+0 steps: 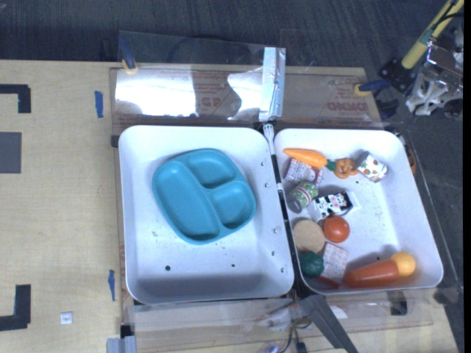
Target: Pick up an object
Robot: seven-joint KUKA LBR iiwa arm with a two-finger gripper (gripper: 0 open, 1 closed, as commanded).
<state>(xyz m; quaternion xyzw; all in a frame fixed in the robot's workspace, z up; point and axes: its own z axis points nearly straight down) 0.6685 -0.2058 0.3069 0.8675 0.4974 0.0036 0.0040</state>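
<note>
1. Spotted block (373,168) is judged the easiest thing to pick up. It is small and white with little colored dots. It is found in the right bin (419,219), near the far right corner.
2. The gripper (436,85) is seen up past that corner, outside the bin, by a yellow cable (430,29). Whether it is wide or narrow cannot be told (that part is too small and jumbled).
3. From the gripper, the block lies down and to the left in the camera view. It is the nearest toy to the gripper. It is short and chunky and is tipped a little, so no long side has to be lined up.
4. A small orange toy (344,168) is set just beside the block on its left. Bare white floor is left on its other sides, so the block could likely be reached from there.
5. More things are crowded along the left side of the same bin:
   - a carrot (305,157), laid sideways near the top
   - a black and white toy (333,203) in the middle
   - a red ball (336,229) just below it
   - a long red thing with a yellow end (379,269), laid along the near wall
6. The left bin (140,219) is set right beside the right one. A blue plate (204,193) with three sections is laid in it.
</note>
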